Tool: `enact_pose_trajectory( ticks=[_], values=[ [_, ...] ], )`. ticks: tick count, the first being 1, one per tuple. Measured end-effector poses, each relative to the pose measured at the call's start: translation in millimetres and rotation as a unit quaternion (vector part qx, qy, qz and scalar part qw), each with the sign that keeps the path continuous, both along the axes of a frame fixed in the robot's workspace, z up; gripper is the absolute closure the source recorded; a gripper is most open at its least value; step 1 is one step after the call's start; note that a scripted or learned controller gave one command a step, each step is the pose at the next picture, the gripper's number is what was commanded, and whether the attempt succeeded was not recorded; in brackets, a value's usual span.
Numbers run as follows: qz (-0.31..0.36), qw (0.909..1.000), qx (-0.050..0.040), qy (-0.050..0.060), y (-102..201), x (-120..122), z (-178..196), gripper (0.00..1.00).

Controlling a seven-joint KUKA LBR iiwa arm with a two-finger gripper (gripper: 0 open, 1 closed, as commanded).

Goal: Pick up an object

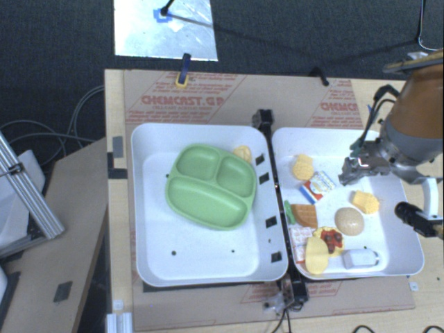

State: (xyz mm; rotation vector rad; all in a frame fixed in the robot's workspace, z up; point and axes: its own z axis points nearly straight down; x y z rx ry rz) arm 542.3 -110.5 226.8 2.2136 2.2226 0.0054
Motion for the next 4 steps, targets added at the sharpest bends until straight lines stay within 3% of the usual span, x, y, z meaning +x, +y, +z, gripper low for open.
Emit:
enact_pose_trajectory(
  ticks=[2,3,4],
  values=[
    [0.002,1.0,0.0013,0.001,81.4,73.8,-8.2,1.0],
    [0.001,1.0,0.0006,0.0,82.9,103.9,3.8,1.0],
    [0.001,1.0,0.0005,0.002,95.9,98.3,6.1,1.0]
  ],
)
